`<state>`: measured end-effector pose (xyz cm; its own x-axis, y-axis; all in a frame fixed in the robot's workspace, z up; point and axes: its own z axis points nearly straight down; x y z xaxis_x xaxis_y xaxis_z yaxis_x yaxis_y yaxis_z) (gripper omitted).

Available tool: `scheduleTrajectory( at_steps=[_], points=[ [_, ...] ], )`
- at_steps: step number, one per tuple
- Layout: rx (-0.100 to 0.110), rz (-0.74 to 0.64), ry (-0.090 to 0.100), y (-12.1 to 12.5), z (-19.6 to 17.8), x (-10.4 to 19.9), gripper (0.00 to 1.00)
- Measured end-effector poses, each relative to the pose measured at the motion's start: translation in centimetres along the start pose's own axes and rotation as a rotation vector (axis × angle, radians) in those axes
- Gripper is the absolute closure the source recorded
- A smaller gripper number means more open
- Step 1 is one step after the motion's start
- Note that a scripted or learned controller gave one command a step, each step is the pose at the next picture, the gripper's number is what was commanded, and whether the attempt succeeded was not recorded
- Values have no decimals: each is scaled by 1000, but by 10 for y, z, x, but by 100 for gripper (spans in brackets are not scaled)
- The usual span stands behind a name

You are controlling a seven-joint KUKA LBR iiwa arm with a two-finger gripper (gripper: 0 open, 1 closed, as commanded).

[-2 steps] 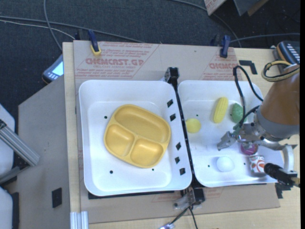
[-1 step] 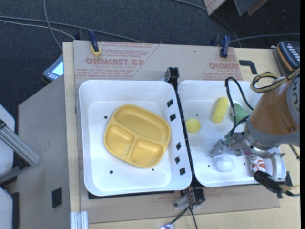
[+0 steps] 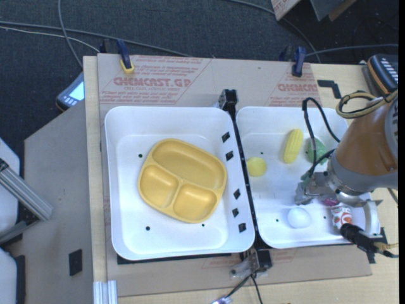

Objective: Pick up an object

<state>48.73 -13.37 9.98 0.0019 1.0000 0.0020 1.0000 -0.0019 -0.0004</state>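
Note:
The right bin (image 3: pixel 272 230) holds a yellow corn cob (image 3: pixel 292 145), a small yellow round piece (image 3: pixel 256 166), a green item (image 3: pixel 316 149) partly behind the arm, a white egg-shaped object (image 3: pixel 299 218) and a red-and-white piece (image 3: pixel 342 217). A bit of pink (image 3: pixel 330 202) peeks out under the wrist. My gripper (image 3: pixel 308 194) hangs low over the bin floor, just above the white object and left of the pink bit. Nothing is visibly between its fingers.
A yellow divided plate (image 3: pixel 182 180) lies in the left bin (image 3: pixel 126 227). A black divider with clips (image 3: pixel 235 170) runs between the bins. Black cable (image 3: pixel 316 116) loops over the right bin's back. Clamps (image 3: pixel 125 61) hold the cardboard at the far edge.

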Motion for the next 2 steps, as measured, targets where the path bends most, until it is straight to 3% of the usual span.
scheduleTrajectory(
  at_steps=[2],
  points=[
    [-6, -4, -3, 1, -106, 4, 100]
  ],
)
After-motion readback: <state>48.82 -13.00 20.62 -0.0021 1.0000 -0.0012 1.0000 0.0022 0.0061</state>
